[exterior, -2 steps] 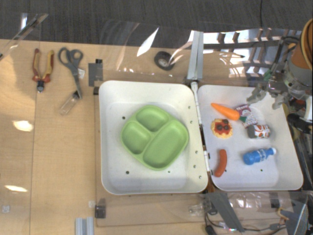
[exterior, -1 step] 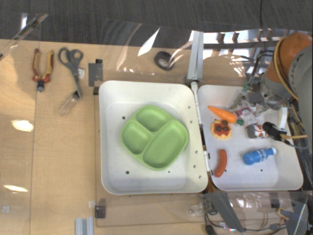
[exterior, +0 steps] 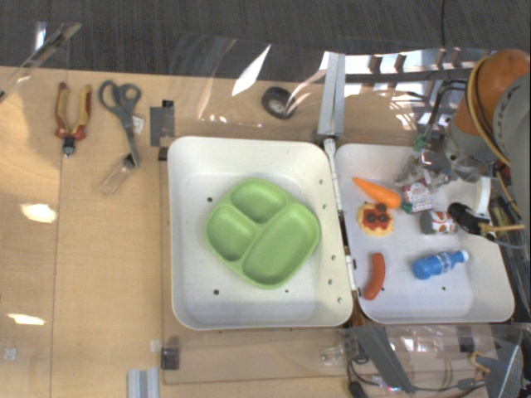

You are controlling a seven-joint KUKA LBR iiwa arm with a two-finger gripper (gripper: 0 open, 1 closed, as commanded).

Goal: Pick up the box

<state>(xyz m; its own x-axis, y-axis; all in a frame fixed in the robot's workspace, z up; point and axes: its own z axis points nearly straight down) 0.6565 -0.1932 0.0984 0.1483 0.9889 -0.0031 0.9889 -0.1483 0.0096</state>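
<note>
The hand [exterior: 427, 166] hangs over the right bin [exterior: 489, 305], just above the small box [exterior: 418, 196]; whether it grips anything I cannot tell. The box lies right of the carrot [exterior: 377, 191], above the blue bottle [exterior: 438, 264]. The green plate [exterior: 263, 232] sits in the left bin [exterior: 191, 297].

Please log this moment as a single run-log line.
gripper: over right bin, above box | grasp: cannot tell | box: in bin beside carrot | left bin: green plate
</note>
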